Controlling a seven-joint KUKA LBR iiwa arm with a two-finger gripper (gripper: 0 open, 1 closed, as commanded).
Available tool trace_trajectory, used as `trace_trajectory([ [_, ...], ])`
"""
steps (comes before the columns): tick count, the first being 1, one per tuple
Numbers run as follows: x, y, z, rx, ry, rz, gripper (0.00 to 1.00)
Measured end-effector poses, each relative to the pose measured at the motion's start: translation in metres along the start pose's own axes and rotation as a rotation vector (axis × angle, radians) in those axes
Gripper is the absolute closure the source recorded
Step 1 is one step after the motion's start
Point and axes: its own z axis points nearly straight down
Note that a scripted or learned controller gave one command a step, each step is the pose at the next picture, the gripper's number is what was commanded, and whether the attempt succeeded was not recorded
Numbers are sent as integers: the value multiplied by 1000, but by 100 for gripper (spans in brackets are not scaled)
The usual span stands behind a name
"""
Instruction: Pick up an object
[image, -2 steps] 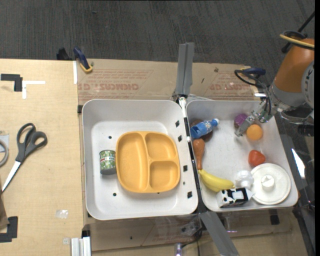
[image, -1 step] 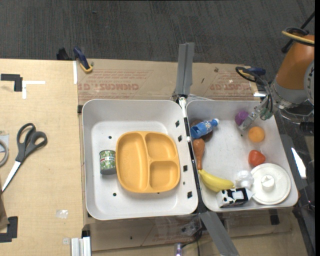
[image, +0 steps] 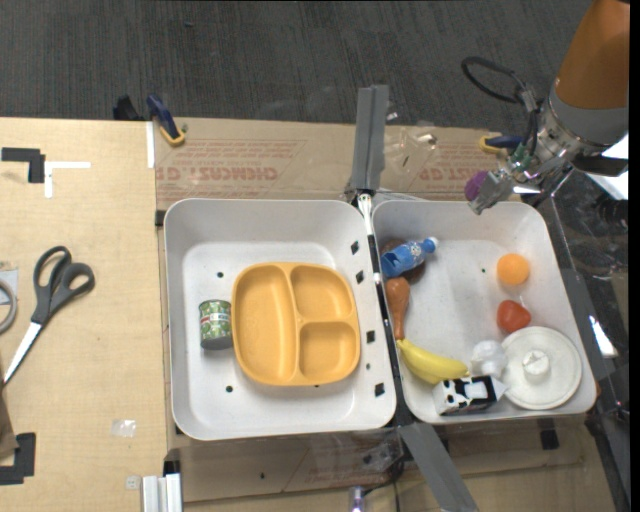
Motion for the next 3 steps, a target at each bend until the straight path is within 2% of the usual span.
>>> trace_trajectory([
  [1,1,-83,132,2,3,-257,100],
  [2,30,-65,49,0,1,-135,100],
  [3,100,4,8,1,2,-124,100],
])
